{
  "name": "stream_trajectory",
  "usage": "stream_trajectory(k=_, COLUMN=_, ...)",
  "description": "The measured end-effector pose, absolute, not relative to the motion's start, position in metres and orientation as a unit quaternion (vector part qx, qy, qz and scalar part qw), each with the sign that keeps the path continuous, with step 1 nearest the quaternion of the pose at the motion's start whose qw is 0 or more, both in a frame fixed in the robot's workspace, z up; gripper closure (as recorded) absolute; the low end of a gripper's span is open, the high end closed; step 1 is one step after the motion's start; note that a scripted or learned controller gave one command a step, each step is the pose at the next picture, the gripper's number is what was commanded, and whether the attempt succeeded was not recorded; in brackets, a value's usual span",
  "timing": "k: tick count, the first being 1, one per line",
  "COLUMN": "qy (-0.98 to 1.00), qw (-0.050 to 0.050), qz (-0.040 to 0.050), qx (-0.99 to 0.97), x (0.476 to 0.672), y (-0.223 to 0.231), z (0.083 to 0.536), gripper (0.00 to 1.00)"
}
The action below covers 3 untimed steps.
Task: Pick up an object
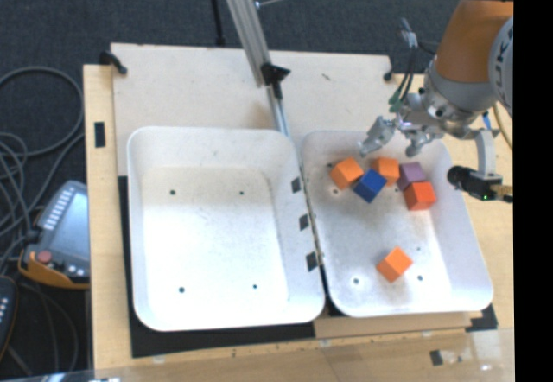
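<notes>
Clearly spread and empty, the gripper hovers at twelve o'clock of the right bin, above the crowded blocks. Descending there risks a finger landing on the orange block or purple block, jamming or scattering them

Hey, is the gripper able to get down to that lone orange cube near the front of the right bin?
Probably yes. The lone orange cube sits apart from the cluster, with bare bin floor all around it. The gripper hangs open over the bin's far end, with nothing standing between them.
</notes>
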State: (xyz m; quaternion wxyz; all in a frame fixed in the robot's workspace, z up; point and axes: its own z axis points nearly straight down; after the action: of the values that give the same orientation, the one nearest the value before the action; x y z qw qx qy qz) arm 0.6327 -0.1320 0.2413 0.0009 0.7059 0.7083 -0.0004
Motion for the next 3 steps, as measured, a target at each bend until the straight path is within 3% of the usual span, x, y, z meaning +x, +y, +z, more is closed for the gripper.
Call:
stream_trajectory(k=1, qy=0.708, qw=0.001, qz=-0.0071, qx=0.706, x=0.679, y=-0.093, z=0.096, gripper=0.00)
stream_trajectory(k=2, qy=0.706, qw=0.000, qz=-0.0017, qx=0.708, x=0.587, y=-0.088, z=0.097, gripper=0.00)
stream_trajectory(k=3, qy=0.708, qw=0.003, qz=0.0020, qx=0.706, x=0.665, y=-0.091, z=0.098, gripper=0.00)
